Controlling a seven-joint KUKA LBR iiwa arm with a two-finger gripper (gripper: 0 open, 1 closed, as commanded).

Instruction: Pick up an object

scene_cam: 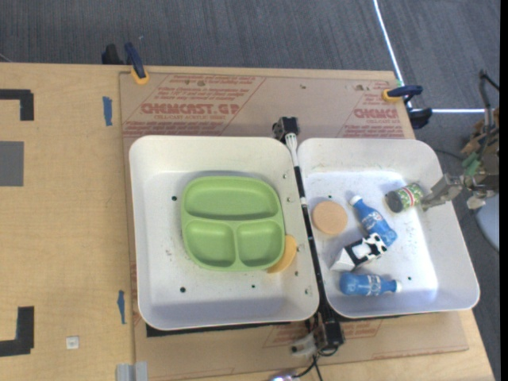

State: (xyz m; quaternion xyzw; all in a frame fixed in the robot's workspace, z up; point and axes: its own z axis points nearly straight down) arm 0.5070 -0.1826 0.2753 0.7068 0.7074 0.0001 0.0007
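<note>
Counter: we see a tan surface carrying two shallow white bins side by side.
Left bin: we find a green divided plate near its middle, with a small yellow-orange piece touching the plate's lower right corner.
Right bin: we count five loose items.
Tan disc: lies flat near the bin's left wall.
Blue bottles: one lies slantwise at the bin's middle; the other lies on its side near the front wall.
Black-and-white toy: sits between the two bottles.
Small green can: lies on its side toward the bin's right wall.
Pincer: we see it at the right bin's right edge, just beside the green can; we cannot tell how far it is open or whether it grips anything.
</note>
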